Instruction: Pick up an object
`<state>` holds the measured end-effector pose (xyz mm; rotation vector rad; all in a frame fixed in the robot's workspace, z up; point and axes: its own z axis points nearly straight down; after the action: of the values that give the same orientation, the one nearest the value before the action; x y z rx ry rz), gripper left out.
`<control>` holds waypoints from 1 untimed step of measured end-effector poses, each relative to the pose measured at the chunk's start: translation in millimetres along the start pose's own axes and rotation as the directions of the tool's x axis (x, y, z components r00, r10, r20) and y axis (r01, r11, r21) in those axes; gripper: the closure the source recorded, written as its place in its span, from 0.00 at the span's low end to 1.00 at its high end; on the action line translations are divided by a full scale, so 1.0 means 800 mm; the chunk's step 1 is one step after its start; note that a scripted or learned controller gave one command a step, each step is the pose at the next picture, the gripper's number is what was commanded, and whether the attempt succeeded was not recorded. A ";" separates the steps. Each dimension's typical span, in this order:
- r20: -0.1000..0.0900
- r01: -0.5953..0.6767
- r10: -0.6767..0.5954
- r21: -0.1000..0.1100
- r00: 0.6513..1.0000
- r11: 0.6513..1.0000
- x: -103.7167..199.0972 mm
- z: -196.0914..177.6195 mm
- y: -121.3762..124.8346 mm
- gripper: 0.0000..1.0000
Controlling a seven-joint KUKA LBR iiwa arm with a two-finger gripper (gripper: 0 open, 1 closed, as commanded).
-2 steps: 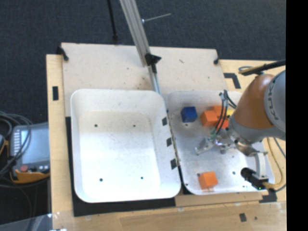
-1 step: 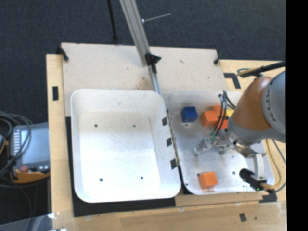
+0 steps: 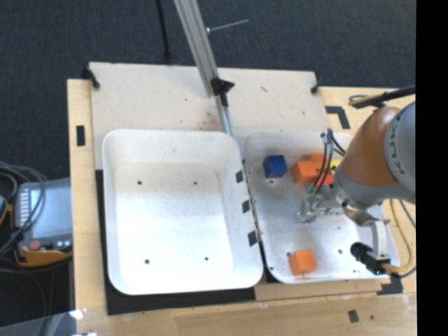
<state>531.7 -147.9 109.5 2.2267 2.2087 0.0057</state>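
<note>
Gripper (image 3: 310, 211) sits low in your right bin (image 3: 280, 268), metal fingers pointing down toward the bin floor near its middle, and you can't tell from this angle whether it's released or clenched; nothing shows between its tips. Closest to it you've got the orange block (image 3: 308, 169) just above, tucked partly under the arm's cables, with a sliver of yellow beside it that's too hidden to name. Left of that, the blue cube (image 3: 275, 166) rests on the bin floor, near the orange block but apart from it. Down toward the bin's near edge, a second orange cube (image 3: 303, 261) lies on its own, well clear of the gripper. Your arm (image 3: 381, 152) comes in from the right, orange band bulking over the bin's right side. Across the divide, the left bin (image 3: 115, 208) sits flush beside the right one. A slanted aluminium rail (image 3: 196, 33) runs up from the back of the bench (image 3: 80, 187), and a grey pendant box (image 3: 42, 215) sits off to the left
</note>
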 end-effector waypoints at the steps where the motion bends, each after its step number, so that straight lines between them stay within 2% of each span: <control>1: 0.000 0.011 -0.011 0.000 1.000 1.000 -0.003 -0.055 0.007 1.00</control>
<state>537.4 -150.2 153.5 2.2143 2.2212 0.0051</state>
